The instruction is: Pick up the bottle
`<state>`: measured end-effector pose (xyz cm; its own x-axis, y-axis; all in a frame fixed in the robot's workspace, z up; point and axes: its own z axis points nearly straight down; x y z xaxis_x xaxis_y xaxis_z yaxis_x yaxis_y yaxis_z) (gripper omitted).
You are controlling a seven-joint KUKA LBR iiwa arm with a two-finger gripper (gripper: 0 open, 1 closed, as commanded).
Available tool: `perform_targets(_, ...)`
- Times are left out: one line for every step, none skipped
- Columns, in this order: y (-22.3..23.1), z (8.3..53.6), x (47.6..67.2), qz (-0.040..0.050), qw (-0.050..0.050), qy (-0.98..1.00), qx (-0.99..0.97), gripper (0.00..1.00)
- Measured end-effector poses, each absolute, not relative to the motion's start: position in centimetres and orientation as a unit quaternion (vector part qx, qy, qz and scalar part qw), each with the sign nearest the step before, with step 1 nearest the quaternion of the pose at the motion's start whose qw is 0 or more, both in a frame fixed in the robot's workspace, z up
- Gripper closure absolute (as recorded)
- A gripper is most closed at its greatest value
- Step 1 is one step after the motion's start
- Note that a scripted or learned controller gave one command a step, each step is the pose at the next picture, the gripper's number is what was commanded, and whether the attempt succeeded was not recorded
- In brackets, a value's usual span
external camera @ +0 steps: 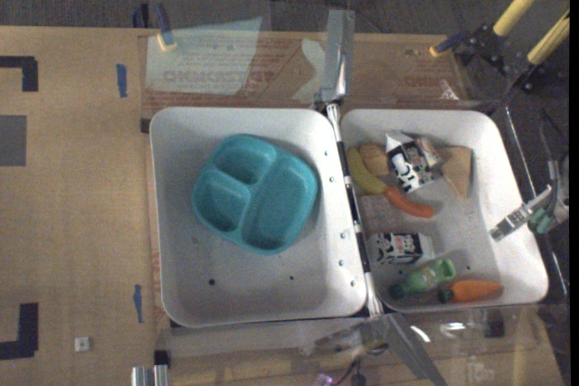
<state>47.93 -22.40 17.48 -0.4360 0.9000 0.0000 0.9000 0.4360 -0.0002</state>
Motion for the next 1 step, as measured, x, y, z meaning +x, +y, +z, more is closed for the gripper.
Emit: perform_targets(-22.40, 17.48, 47.92, 0.0001, 0.000, -0.847, -0.531, 0.00)
